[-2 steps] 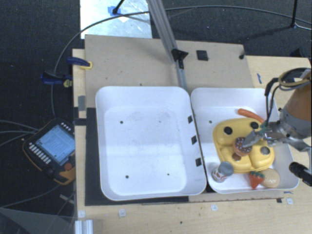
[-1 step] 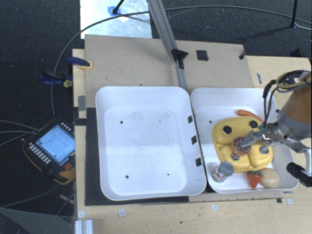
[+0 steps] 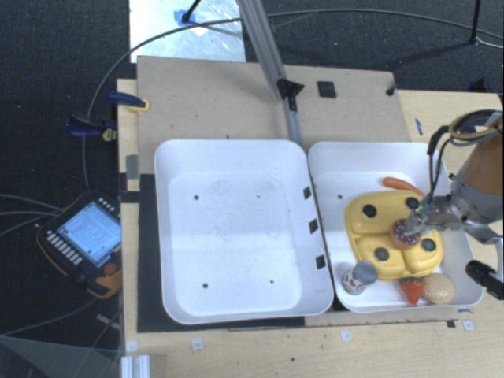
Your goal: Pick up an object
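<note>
The right bin (image 3: 331,172) holds a heap of objects. A large yellow toy (image 3: 378,219) with black dots lies in its middle. An orange carrot-like piece (image 3: 400,184) sits behind it. In front of the toy are a grey-blue round piece (image 3: 361,275), a red strawberry-like piece (image 3: 413,290) and a tan ball (image 3: 439,288). My gripper (image 3: 409,228) reaches in from the right and is down on the yellow toy's right part, at a small dark round spot. Whether anything is held is hidden from this angle.
The left bin (image 3: 169,211) stands beside the right one, joined at a black-clipped edge (image 3: 313,225). A grey pole (image 3: 264,38) slants over the bench's back. A handheld pendant (image 3: 83,239) lies off the bench to the left. The arm's body (image 3: 480,183) overhangs the right bin's right wall.
</note>
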You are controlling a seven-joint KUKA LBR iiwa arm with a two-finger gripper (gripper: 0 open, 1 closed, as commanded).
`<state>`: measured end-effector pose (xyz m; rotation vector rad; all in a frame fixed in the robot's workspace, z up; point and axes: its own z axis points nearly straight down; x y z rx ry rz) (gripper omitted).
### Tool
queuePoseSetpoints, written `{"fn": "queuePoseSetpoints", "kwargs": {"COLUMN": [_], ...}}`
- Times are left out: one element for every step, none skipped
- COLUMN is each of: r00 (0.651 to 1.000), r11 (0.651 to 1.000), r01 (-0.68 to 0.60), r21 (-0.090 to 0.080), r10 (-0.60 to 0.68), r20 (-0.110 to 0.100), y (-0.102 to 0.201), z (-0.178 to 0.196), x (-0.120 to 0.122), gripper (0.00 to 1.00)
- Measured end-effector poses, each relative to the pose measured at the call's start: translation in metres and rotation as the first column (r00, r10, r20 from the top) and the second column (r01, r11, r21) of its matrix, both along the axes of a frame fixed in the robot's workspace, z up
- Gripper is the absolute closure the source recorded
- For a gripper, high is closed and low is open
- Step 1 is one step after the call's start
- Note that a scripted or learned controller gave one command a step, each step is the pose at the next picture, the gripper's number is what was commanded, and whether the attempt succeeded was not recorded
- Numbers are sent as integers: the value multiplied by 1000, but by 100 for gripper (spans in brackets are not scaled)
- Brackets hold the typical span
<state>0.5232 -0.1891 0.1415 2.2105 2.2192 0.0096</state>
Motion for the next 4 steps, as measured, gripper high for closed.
{"fn": "queuePoseSetpoints", "kwargs": {"r00": [1000,1000,1000,1000], "r11": [1000,1000,1000,1000], "r01": [0,-1,-5,-7], "r21": [-1,1,3,4], "r10": [0,1,5,7], "r20": [-4,-8,-9,-8], "y": [-4,-4,48,104], "z": [61,78,70,82], "x": [-5,-4,1,8], "gripper": [100,100,100,100]}}
